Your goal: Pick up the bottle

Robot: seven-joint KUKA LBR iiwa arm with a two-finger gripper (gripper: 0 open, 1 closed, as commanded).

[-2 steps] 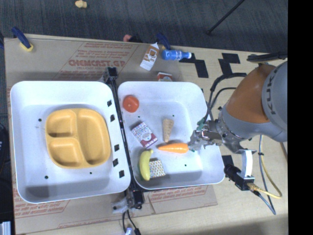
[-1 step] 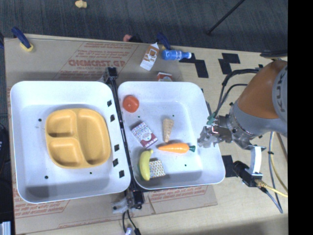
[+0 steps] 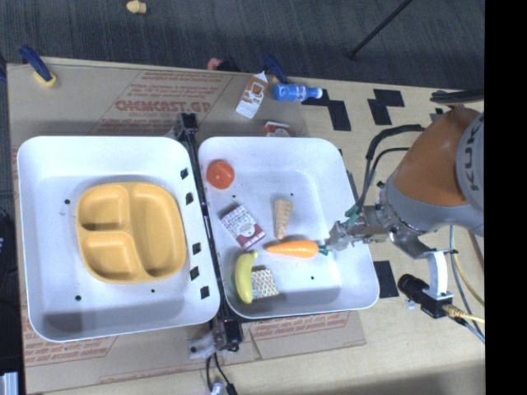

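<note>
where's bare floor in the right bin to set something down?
Right bin: bare along the back, between the red ball and the right wall, behind the cone. Smaller patch front right, past the carrot. Crowded front left: small carton, banana, packet. Gripper sits at the carrot's tip.

- Light is even and fairly bright, falling from above; the two white bins [image 3: 33,220] come out pale with a faint bluish cast, without blown-out glare
- Shadows are soft and short: a grey one pools in the left bin's lower left corner, and a thin one sits under the orange carrot [image 3: 290,249]
- The dark floor [image 3: 247,15] along the top is dim and low in detail
- The whole frame is slightly soft and grainy; print on the cardboard surface [image 3: 148,105] is legible but fuzzy
</note>
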